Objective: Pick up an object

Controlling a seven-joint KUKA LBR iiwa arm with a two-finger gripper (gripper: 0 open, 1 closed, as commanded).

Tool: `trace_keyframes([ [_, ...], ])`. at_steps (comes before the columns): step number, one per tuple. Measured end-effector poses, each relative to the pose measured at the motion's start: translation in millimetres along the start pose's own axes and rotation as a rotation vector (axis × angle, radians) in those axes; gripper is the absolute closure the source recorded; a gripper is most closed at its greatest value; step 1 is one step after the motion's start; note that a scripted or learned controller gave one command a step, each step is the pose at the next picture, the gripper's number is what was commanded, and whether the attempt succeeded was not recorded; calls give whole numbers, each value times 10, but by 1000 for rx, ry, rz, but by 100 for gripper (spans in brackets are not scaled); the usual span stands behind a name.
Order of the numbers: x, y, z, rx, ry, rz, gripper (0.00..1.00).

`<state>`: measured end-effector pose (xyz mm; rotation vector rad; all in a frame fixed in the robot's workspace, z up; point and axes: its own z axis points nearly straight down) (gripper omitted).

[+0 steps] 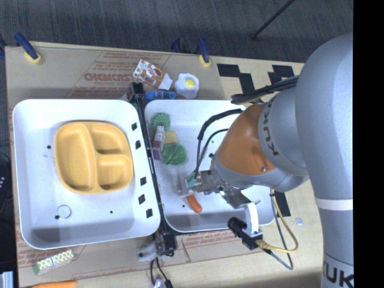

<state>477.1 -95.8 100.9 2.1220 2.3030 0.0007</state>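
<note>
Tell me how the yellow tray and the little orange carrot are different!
The yellow tray is big and flat with compartments; the carrot is tiny and stick-shaped. The tray lies alone in the left bin; the carrot lies in the right bin, right by the end effector. Both rest inside white bins.

Bulky grey arm (318,119) with orange band (246,146), black KUKA lettering, black cables (207,134).

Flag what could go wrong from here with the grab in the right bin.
1. The gripper sits low by the carrot; the wrist hides its tips, so a miss could pass unseen.
2. The carrot lies near the right bin's front wall, so it may get pushed against the wall instead of lifted.
3. The green toys are piled close together; a sweep there could knock them around.
</note>
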Motion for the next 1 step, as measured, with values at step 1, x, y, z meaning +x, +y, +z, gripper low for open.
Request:
trace_keyframes([
  [1,332,28,-909,9,9,-151,100],
])
